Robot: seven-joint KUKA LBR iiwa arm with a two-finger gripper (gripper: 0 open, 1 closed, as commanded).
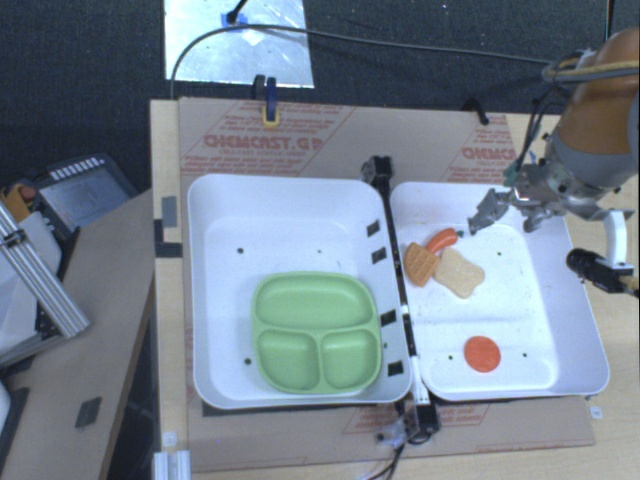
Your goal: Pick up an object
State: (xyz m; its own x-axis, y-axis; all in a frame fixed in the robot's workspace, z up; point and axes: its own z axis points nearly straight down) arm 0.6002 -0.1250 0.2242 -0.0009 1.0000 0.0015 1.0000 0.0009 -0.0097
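The right bin [560, 298] holds a small orange-red carrot-like piece [442, 239], a tan waffle-like piece [421, 264], a pale bread slice [459, 273] and a red-orange disc [483, 353]. My gripper [505, 211] hangs over the bin's far part, just right of and above the carrot-like piece. Its grey fingers [488, 212] stand spread apart with nothing between them. The arm comes in from the right with its orange band above the wrist.
The left bin [215, 268] holds a green three-compartment plate [316, 331]. A black divider strip [392, 268] runs between the bins. A grey device [85, 196] and a metal rail [35, 278] lie off the bench at left.
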